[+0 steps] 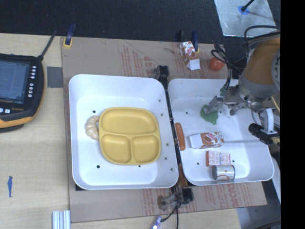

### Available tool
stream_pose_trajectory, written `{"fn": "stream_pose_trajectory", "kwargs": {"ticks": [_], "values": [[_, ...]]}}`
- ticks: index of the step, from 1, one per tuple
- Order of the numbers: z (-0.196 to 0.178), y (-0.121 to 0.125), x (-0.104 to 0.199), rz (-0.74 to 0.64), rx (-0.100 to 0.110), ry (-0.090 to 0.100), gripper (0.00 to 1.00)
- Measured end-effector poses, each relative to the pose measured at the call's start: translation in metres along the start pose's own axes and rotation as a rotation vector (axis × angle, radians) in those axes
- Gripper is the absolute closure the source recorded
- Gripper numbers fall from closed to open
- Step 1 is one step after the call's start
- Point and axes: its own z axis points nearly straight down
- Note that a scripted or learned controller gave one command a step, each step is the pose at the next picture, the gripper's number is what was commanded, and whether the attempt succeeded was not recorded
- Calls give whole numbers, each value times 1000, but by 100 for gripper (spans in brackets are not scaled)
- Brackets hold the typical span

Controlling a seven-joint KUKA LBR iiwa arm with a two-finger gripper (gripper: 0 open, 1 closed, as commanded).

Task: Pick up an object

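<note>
The arm reaches in from the right over the upper part of the right bin, its orange band above a grey wrist. The claw sits low in that bin, its fingers spread apart, one of them touching or just beside a green object that lies on the bin floor; nothing is clamped between them. Below the green object lies a small red-and-white carton on its side, and nearer the front wall a second red-and-white packet lies just beside a silver can that is tipped over. A sausage lies along the bin's left wall. The left bin holds a yellow divided tray, with a pale round pastry touching its left edge. On the surface behind the bins stand another small carton and a red ball-like thing; a tablet-like pendant rests at far left.
</note>
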Motion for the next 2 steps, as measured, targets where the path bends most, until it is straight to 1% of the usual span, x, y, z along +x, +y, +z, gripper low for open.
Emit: {"fn": "stream_pose_trajectory", "kwargs": {"ticks": [1, 2], "values": [[26, -5, 35, -1, -2, -1, 0], [25, 32, 10, 2, -5, 1, 0]]}}
